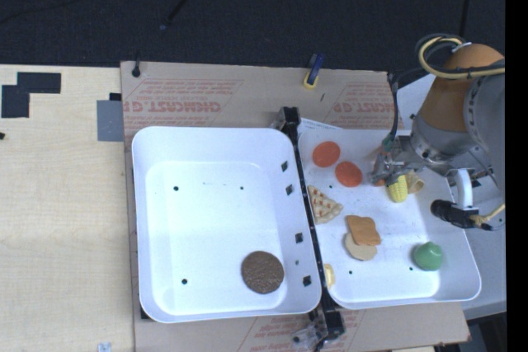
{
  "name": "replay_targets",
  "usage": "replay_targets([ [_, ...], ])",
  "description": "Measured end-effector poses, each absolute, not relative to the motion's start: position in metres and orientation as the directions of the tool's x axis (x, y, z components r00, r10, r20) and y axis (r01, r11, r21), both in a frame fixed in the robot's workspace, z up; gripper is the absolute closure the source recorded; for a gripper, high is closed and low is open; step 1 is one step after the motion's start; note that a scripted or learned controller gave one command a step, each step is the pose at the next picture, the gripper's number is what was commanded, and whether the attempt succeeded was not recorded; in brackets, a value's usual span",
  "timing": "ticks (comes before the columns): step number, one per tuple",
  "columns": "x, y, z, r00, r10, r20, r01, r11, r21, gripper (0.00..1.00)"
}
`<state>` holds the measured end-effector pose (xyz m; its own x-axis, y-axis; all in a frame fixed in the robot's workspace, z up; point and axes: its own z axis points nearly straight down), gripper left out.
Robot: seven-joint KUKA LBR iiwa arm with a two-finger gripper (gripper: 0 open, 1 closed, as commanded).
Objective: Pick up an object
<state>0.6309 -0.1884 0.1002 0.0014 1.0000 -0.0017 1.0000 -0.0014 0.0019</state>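
Observation:
My gripper is low over the far right part of the right bin. A small yellow corn cob lies right at its tip, touching or nearly touching it; the arm's wrist hides the contact. Just left of the gripper sit two orange-red discs. Nearer the bin's middle are a waffle-like wedge and a tan bread slice resting on a pale round piece. A green ball rests at the front right.
The left bin holds a brown round cookie near its front right corner. A black divider with clips runs between the bins. The arm's grey body and orange band overhang the right bin's far right corner.

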Motion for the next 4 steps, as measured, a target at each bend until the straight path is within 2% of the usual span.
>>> replay_targets([
  [1, 0.616, -0.166, 0.158, -0.001, 1.000, 0.001, 1.000, 0.001, 0.001, 1.00],
  [2, 0.615, -0.166, 0.165, -0.004, 1.000, 0.001, 1.000, 0.004, -0.004, 1.00],
  [3, 0.555, -0.215, 0.117, 0.004, 1.000, 0.002, 1.000, -0.004, -0.010, 1.00],
  [4, 0.632, -0.131, 0.089, -0.008, 1.000, 0.000, 1.000, 0.008, 0.005, 1.00],
])
